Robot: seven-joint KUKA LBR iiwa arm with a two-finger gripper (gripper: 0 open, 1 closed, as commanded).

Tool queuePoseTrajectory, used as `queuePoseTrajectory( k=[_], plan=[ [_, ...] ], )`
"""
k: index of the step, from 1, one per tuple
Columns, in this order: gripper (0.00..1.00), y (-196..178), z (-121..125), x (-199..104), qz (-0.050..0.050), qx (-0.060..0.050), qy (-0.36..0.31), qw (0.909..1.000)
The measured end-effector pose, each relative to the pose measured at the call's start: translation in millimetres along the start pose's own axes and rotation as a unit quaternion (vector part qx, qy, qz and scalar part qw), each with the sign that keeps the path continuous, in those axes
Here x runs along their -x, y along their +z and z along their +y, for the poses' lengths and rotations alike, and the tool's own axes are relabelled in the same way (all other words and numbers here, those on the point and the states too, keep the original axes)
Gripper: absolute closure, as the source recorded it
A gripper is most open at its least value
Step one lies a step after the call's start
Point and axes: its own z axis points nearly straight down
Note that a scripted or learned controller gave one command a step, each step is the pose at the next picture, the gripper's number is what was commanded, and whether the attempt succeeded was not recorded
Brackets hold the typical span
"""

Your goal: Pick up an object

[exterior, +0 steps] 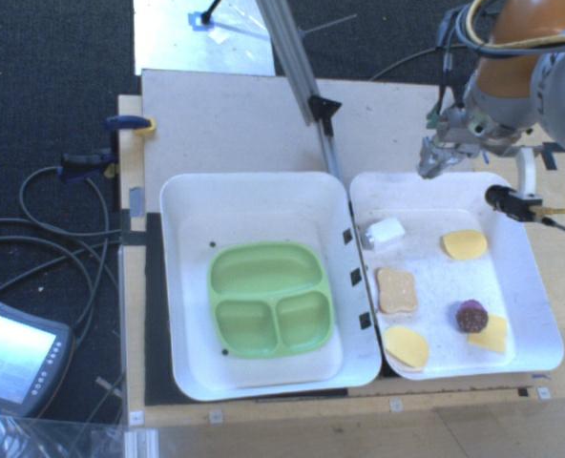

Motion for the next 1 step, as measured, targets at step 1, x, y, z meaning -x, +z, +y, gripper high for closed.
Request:
queuePoseTrajectory(
  k=[1],
  plan=[
    [1.00, -12.3, -18.8, -43.7, 0.001, -0.001, -0.004, 1.0000]
  ],
)
